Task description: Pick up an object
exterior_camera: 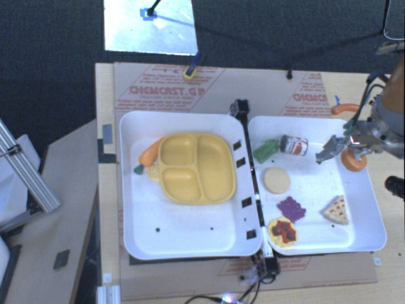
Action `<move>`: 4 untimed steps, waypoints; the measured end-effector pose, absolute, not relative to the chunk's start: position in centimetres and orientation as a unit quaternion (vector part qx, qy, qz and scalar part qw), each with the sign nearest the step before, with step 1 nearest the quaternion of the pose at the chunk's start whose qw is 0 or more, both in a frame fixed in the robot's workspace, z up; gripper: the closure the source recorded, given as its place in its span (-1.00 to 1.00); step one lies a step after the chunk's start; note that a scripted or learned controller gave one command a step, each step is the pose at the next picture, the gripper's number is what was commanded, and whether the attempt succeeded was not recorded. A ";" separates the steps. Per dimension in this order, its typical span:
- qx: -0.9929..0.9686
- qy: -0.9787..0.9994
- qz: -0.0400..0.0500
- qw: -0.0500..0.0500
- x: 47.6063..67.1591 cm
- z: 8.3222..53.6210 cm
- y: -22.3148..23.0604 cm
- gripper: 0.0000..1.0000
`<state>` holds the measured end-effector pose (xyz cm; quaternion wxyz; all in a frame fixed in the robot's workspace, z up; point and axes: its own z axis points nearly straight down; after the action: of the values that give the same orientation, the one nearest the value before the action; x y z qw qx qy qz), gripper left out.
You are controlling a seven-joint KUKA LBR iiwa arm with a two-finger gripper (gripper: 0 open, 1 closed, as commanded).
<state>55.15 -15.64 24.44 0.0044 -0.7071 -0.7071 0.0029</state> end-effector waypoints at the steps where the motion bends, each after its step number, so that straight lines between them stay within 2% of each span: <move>1: -0.706 -0.708 0.000 -0.001 55.4 25.1 -15.6 -1.00; 3: -0.707 -0.708 0.001 0.002 54.3 13.8 -15.9 -1.00; 4: -0.706 -0.708 -0.001 -0.001 54.4 8.8 -15.8 -1.00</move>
<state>54.43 -15.82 8.83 -0.0013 -0.7064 -0.7078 -0.0015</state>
